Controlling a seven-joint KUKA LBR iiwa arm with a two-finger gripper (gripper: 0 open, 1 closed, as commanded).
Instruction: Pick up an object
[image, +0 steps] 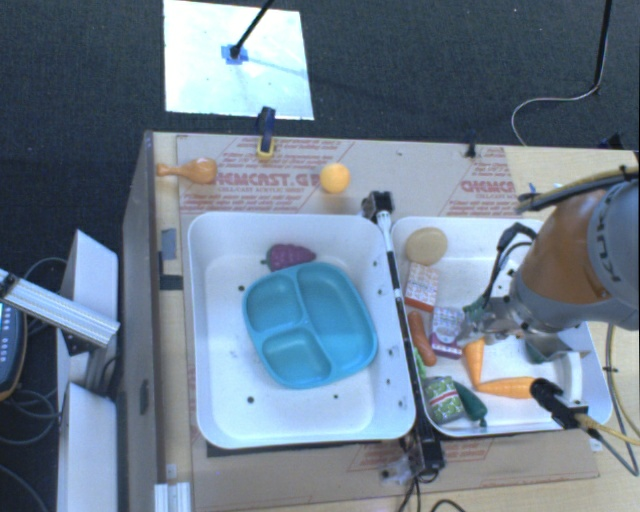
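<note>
My gripper (483, 318) hangs low over the middle of the right bin (590, 345), below the grey wrist and orange band. Just under it lie a small orange carrot (473, 360) and a clear packet (447, 325). A longer carrot (510, 387) lies toward the front wall. To the left are a red sausage (422, 338) and a red-and-white box (421, 285). A tan round piece (427, 244) sits at the back, and a green can (443, 397) stands at the front left corner. Nothing visible is lifted off the bin floor.
The left bin (225, 300) holds a blue divided plate (308, 323) and a purple grape bunch (288, 256). On the bench behind the bins lie an orange ball (334, 178) and a tan wooden piece (190, 171). A black-tipped divider (392, 270) runs between the bins.
</note>
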